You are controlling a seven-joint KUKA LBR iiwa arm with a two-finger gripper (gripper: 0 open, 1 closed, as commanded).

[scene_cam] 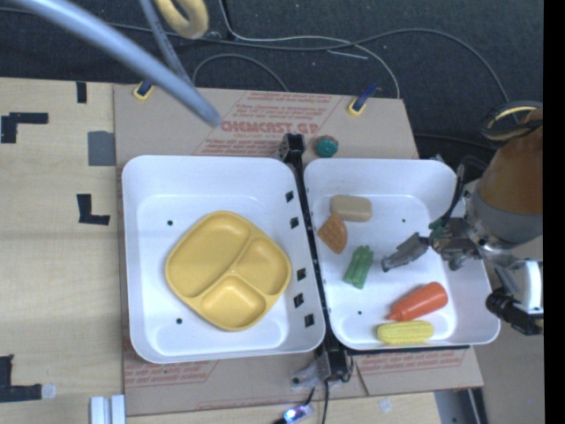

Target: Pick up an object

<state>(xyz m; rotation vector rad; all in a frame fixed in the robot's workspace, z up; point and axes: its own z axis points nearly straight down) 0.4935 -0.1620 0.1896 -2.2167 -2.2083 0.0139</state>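
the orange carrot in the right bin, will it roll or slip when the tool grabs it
The carrot looks rounded and tapered, so it may well roll if nudged from the side. Its surface seems smooth and glossy like moulded plastic, so it could slip toward the thin end. It lies almost against the corn, which might block a roll that way.

Two white bins sit side by side. The left bin [141, 237] holds a yellow tray [228, 269]. In the right bin [388, 173], the gripper [399, 256] hangs in the middle, with a green toy [357, 267] at its nine o'clock, a carrot [418, 301] and corn [405, 331] around six o'clock, and a tan block [351, 208] at eleven.
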